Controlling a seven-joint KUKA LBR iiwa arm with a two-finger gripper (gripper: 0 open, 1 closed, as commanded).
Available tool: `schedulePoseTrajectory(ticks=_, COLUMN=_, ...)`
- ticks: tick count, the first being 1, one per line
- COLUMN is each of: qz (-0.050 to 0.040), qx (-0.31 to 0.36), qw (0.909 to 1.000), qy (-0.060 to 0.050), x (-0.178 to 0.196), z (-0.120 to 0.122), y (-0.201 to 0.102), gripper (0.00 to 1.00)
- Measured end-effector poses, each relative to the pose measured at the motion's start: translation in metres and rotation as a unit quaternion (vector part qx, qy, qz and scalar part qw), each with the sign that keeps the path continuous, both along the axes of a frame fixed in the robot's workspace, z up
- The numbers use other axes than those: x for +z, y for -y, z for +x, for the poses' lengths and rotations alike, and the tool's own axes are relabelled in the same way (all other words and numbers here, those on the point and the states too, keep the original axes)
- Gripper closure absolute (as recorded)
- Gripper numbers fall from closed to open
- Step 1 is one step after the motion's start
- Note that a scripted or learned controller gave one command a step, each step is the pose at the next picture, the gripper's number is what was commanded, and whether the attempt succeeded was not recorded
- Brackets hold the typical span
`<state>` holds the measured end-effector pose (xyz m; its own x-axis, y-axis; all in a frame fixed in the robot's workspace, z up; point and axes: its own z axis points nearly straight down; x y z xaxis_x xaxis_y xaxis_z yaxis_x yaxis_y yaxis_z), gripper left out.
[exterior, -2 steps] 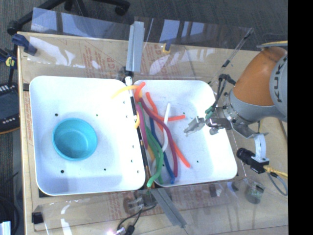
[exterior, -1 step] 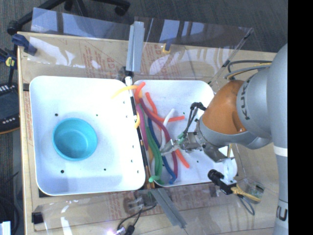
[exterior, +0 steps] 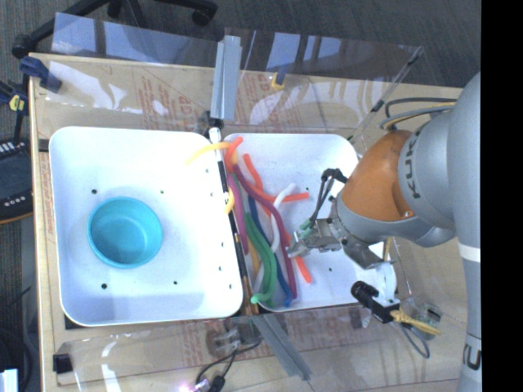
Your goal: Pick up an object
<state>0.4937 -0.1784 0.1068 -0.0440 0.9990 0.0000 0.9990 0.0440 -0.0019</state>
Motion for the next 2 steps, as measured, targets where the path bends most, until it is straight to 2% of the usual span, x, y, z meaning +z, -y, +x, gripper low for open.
schedulePoseTrajectory(ticks=1, qz=-0.001, qx=-0.035, qw=0.9994, qy=-0.001, x=-0.013, z=0.102, y=-0.0268, gripper=1.0)
schedulePoseTrajectory(ticks=2, qz=-0.0036, qx=-0.037, qw=0.9993, qy=0.001, x=-0.0124, z=0.102, y=-0.0227, gripper=0.0)
